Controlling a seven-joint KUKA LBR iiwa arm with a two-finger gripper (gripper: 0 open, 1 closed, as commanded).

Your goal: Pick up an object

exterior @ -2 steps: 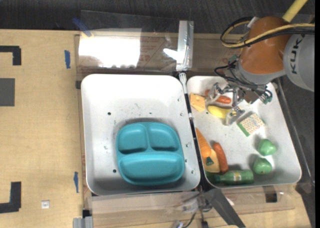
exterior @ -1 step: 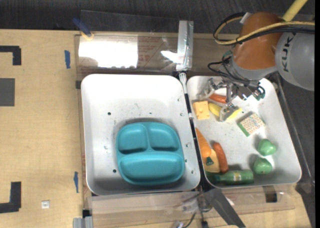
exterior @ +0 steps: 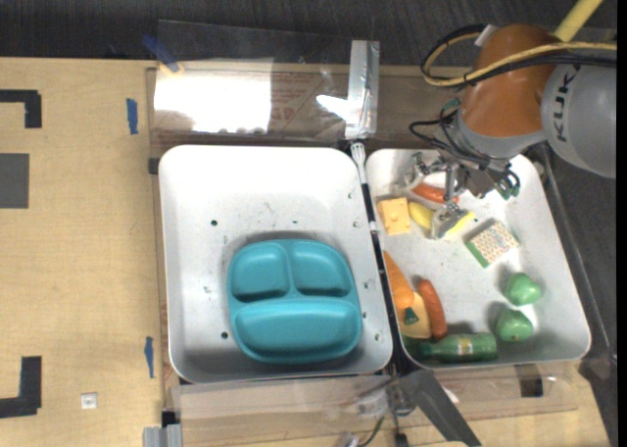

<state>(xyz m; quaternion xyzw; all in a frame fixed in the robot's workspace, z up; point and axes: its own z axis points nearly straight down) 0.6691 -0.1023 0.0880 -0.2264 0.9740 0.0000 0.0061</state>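
Gripper [exterior: 449, 202] is hanging low in the right bin [exterior: 558, 239], its closure impossible to judge, just above a yellow piece [exterior: 423, 216] beside the cheese wedge [exterior: 394, 216]. Left of that bin, a teal divided tray [exterior: 292, 300] is lying.

Two white bins on the desk: the left bin [exterior: 186, 180] carries one teal divided tray [exterior: 292, 300]. The right bin [exterior: 558, 269] carries two green round fruits [exterior: 523, 288] [exterior: 513, 324], one green bottle [exterior: 460, 346], one carrot [exterior: 404, 296], one cheese wedge [exterior: 395, 216], one patterned green-edged block [exterior: 490, 241].
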